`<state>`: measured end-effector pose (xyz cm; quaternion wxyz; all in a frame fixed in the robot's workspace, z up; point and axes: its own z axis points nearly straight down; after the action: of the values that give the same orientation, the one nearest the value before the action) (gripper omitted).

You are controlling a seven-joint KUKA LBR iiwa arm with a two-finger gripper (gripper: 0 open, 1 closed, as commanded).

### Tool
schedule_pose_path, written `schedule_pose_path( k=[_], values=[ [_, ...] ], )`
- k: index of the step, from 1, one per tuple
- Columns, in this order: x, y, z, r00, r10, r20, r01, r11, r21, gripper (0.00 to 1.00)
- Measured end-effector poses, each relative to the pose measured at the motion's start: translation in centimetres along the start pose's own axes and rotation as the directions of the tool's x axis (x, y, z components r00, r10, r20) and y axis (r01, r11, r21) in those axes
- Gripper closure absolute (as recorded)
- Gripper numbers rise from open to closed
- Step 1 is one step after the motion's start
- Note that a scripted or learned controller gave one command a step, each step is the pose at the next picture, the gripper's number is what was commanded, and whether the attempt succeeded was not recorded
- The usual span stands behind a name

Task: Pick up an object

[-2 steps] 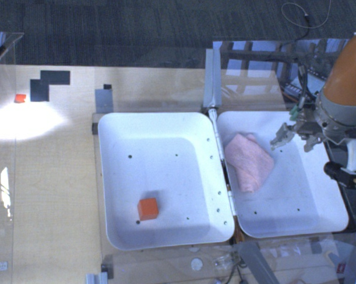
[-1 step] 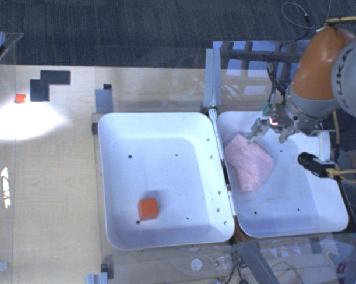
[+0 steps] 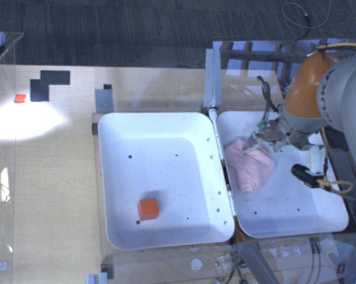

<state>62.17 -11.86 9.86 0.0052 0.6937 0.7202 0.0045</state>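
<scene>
Pink cloth (image 3: pixel 249 166), right of frame, meets the jaws; their opening is unclear; a thin fold may slip.

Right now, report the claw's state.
Claw: cannot be told, open or closed; it sits at the upper edge of the pink cloth in the right bin.

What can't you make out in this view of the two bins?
- Camera view: the crumpled pink cloth's upper edge is covered by the gripper; contact cannot be judged.
- The right white bin's far right corner is hidden behind the grey arm.
- The small orange item on the bench is too small to identify.
</scene>
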Motion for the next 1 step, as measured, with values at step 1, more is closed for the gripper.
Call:
schedule_pose_path(
  k=[1],
  values=[
    [2.58,-0.42,0.67,0.999,-0.041,0.001,0.041,0.999,-0.004,0.00]
  ],
)
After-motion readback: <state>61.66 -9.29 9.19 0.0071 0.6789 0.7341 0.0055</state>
